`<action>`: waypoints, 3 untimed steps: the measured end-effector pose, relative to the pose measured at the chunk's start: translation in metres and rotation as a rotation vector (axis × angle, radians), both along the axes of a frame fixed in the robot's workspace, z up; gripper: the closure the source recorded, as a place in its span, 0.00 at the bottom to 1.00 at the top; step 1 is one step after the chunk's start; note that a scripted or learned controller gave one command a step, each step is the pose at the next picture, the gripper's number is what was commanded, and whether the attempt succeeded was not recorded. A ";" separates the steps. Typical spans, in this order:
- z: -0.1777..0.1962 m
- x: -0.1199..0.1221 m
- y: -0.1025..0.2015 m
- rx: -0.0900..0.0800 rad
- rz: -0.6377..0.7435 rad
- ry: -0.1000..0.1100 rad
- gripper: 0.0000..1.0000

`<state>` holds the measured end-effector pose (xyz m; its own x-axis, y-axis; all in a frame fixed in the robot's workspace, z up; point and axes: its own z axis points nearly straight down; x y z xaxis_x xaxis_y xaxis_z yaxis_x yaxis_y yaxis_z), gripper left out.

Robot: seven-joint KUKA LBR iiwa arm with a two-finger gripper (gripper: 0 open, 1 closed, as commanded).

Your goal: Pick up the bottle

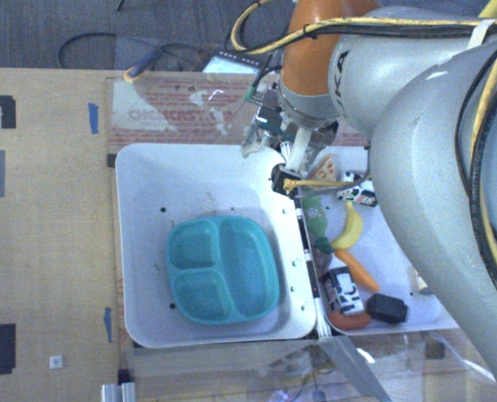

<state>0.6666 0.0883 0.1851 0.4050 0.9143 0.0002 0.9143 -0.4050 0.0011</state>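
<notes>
Bottle (342, 290) lies in the right bin (399, 316), just beside the divider wall shared with the left bin holding the teal tray (223, 268). Its long axis runs roughly along that wall. Pincer (288, 177) hangs above the wall's far end; its state cannot be told

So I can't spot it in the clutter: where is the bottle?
The bottle lies in the right bin, near its front left corner, beside the carrot and the black block.
</notes>
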 end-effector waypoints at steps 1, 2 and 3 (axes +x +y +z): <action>-0.060 -0.053 0.089 0.000 -0.123 0.005 0.00; 0.012 -0.074 0.138 0.001 -0.141 0.002 0.00; -0.069 -0.096 0.137 0.011 -0.456 -0.011 0.00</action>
